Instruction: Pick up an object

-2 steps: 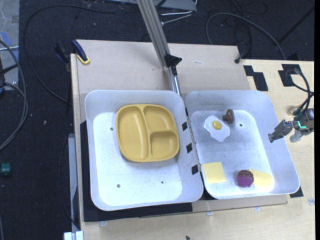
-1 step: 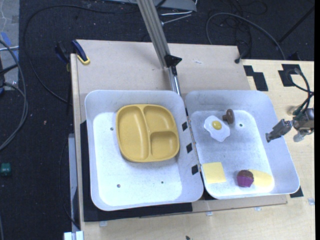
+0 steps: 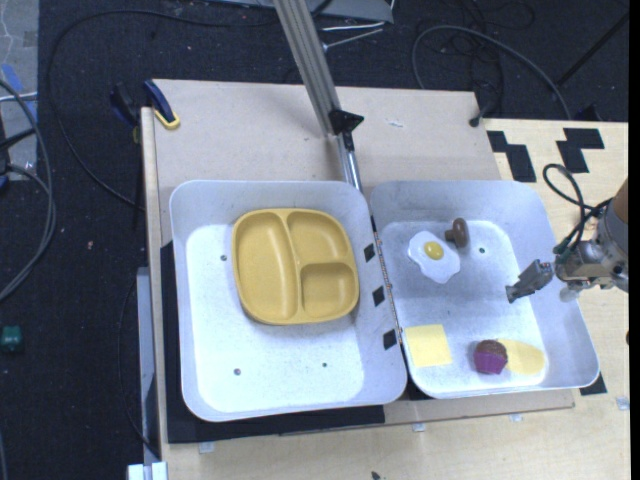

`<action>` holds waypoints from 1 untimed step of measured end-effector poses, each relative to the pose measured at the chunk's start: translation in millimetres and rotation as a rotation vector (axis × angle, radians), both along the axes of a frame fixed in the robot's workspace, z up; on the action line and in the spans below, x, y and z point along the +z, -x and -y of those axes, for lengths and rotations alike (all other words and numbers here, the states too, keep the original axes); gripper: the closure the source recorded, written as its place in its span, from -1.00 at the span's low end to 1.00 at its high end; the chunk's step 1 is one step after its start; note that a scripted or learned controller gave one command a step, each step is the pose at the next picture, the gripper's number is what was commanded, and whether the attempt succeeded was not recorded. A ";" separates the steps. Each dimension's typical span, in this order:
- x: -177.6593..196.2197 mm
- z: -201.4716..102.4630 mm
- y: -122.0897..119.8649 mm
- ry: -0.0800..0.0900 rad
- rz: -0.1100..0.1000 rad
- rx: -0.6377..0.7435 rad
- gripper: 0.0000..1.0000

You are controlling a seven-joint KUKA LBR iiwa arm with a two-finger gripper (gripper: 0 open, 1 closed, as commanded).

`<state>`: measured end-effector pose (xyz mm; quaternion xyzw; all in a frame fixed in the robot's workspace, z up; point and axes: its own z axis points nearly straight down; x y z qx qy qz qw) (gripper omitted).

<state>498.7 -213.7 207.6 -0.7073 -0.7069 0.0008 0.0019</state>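
Note:
The right bin [image 3: 520, 208] holds a fried egg toy [image 3: 434, 255], a small brown piece [image 3: 459, 232] beside it, a yellow square slice [image 3: 428, 345], and a purple ball [image 3: 489, 357] resting against a pale yellow piece [image 3: 523, 356]. My gripper [image 3: 525, 282] hangs over the right side of this bin, reaching in from the right edge. It stands above bare bin floor, apart from every object, with nothing visibly in it.
The left bin [image 3: 200, 368] carries a yellow divided plate [image 3: 296, 266]. A metal pole [image 3: 310, 53] slants down to the seam between the bins. Cables lie on the dark floor around the bench [image 3: 250, 128].

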 end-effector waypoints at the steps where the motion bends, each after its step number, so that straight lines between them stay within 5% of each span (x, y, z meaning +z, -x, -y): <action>1: -45.7 5.7 4.4 0.001 0.001 -0.001 -1.00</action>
